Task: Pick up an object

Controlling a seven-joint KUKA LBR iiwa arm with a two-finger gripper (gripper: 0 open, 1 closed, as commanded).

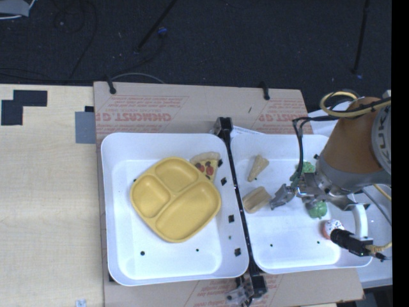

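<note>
Reaching in over the right bin (281, 261), the hand (282, 197) hangs low with its metal fingers pointing toward the divider; whether they are parted or closed I cannot tell, and nothing is visibly caught between them. Just beyond the hand, toward the divider, lies a tan wedge-shaped block (255, 199), the nearest candidate for picking up. A smaller tan cone-like piece (258, 167) lies farther off on the same side, toward the far wall of the bin. Behind the hand, close under the wrist, sit a green object (317, 209) and a small white-and-red item (331, 228). Across the divider, well away from the hand, the left bin (118, 254) holds a yellow compartment plate (176, 199) with a pizza-slice toy (206, 164) at its far edge.

The likely risk is a glancing contact: the wedge lies just ahead of the hand, so a descent slightly off could push it against the divider instead of straddling it. Its sloped faces may also slip out under a closing pinch. The green object beside the wrist could get nudged.
</note>
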